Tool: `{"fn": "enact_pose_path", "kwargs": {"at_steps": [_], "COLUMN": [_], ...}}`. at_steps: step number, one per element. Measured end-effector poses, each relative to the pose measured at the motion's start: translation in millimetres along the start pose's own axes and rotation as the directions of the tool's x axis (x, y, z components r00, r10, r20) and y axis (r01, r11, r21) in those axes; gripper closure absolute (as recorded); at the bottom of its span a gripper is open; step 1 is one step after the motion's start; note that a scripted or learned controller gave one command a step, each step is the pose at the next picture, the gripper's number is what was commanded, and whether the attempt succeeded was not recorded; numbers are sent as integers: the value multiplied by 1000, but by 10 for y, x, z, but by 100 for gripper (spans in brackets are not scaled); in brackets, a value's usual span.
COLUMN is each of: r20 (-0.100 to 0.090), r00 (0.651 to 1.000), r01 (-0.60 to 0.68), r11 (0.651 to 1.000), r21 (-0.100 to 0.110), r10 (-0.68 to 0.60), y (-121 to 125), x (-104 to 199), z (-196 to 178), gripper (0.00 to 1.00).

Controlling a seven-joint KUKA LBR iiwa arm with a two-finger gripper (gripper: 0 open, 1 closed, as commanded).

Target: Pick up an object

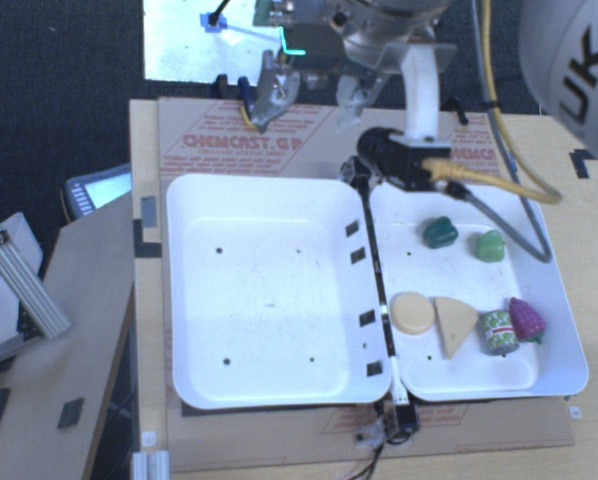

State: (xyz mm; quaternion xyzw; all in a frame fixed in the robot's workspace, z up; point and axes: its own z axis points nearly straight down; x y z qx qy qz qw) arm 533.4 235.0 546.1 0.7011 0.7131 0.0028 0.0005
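camera view: end effector (309, 96) hangs above the table's (149, 298) far edge, fingers spread, holding nothing; below and right of it, toy food lies in the right bin (569, 368), a dark green piece (440, 232) nearest.

Wooden bench (145, 268), printed cardboard sheet (229, 143), two white bins (264, 193) side by side

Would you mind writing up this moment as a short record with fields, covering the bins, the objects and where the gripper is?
left bin: white, shallow, bare floor
right bin: holds six small objects
far row: dark green piece, light green piece
near row: round tan disc, tan wedge, green patterned can, magenta berry
contact: disc touches wedge; can touches berry
gripper: raised beyond the bins' far edge, over the cardboard sheet
held: nothing seen between the fingers
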Motion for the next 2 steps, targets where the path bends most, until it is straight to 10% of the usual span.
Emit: {"fn": "enact_pose_path", "kwargs": {"at_steps": [1,2], "r20": [-1,-1], "r00": [1000,1000], "r01": [4,5], "r11": [1000,1000], "r21": [-2,-2], "r10": [-4,-5], "y": [3,2], "x": [3,3], "z": [-114,-111], "gripper": [100,0]}}
